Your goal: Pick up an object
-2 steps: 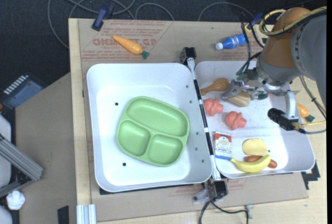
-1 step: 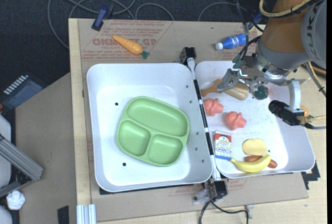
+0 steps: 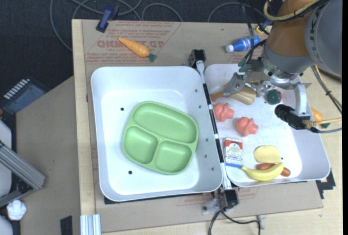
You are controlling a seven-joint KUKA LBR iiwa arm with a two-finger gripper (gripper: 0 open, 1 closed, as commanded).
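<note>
Gripper [image 3: 237, 85] sits low over tan piece [image 3: 244, 97], apparently lined up for pickup; pink toy [image 3: 223, 112] just beside it; jaw state indeterminate.

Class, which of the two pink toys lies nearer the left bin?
The upper pink toy, close beside the left bin; the lower pink toy sits further right.

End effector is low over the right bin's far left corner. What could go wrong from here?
The end effector hangs close to the inner wall of the right bin, so it might clip that rim. The tan toy piece lies right by it, with a pink toy food just beyond. A grasp could push them apart or catch two at once.
</note>
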